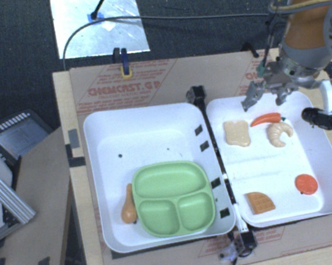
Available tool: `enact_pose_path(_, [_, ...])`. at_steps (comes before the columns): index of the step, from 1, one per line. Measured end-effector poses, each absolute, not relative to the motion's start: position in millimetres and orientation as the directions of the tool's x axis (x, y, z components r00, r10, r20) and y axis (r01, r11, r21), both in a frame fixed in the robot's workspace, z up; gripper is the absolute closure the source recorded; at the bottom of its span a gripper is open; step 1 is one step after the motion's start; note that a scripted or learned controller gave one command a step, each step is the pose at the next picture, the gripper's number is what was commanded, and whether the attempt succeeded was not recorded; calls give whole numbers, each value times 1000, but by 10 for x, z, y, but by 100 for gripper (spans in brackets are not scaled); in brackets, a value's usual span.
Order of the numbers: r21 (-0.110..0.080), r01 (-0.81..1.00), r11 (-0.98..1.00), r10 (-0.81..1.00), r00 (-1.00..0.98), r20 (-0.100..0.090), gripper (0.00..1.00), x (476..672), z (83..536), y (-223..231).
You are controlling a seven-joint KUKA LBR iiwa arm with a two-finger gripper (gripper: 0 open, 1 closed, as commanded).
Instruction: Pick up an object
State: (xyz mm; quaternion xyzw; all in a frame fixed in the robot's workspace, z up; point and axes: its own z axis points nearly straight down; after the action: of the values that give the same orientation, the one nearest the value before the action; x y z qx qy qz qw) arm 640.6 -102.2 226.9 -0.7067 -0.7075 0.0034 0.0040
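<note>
Hand (265,96) open and bare above red pepper (265,119), bread slice (236,133) and shrimp (279,134) just beside.

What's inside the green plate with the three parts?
All three compartments of the green plate show bare green, with no food in them. A tan pear-shaped toy lies just outside its left rim, in the left bin. Whatever is under the plate is covered.
</note>
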Motion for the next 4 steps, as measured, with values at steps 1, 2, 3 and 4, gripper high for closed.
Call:
enact_pose_path(1, [1, 1000, 3, 1000, -3, 0, 0, 6430, 2341, -1019])
enact_pose_path(2, [-2, 1000, 6, 1000, -6, 0, 0, 6427, 1862, -923])
enact_pose_path(3, [-1, 1000, 2, 1000, -2, 0, 0, 6350, 1402, -882])
enact_pose_path(4, [-2, 1000, 1, 1000, -1, 0, 0, 6348, 882, -877])
